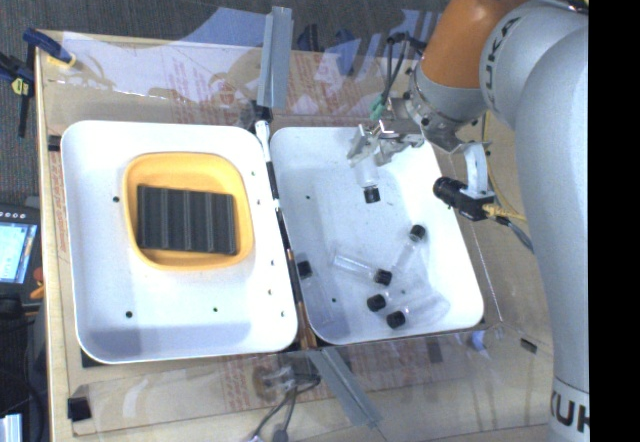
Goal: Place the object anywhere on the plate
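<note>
My gripper (374, 147) hangs over the far part of the right bin (455, 260). It is shut on a clear vial (371, 178) with a black cap, which hangs straight down from it, cap lowest. The yellow plate (186, 171) lies in the left bin (100, 310), well to the left of the gripper. A dark ribbed rectangular block (187, 220) sits in the plate's middle.
Several more clear vials with black caps lie in the near half of the right bin, around a capped vial (411, 242). A raised divider (275, 205) separates the two bins. The arm's orange band (470, 25) and grey body fill the right side.
</note>
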Controlling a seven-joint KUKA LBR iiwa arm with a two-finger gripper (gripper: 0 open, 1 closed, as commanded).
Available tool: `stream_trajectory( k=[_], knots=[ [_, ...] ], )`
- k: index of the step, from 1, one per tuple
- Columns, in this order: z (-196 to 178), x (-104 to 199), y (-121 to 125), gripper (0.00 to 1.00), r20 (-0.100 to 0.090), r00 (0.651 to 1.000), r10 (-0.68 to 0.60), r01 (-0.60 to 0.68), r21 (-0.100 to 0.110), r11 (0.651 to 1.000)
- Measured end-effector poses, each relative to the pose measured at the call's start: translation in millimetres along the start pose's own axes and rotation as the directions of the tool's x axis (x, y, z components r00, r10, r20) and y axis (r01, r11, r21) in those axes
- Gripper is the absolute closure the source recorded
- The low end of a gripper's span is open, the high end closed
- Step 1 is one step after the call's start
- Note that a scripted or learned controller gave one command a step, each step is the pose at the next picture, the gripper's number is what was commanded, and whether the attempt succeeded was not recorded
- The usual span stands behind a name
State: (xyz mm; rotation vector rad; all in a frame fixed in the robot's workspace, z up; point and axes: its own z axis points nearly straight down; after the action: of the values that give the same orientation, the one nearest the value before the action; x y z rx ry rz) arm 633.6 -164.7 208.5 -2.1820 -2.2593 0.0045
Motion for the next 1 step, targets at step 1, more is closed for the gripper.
stream_trajectory(
  k=[1],
  knots=[
    [5.8,54.0,5.6,1.00,-0.003,0.982,-0.187,0.187,0.003,0.982]
  ],
)
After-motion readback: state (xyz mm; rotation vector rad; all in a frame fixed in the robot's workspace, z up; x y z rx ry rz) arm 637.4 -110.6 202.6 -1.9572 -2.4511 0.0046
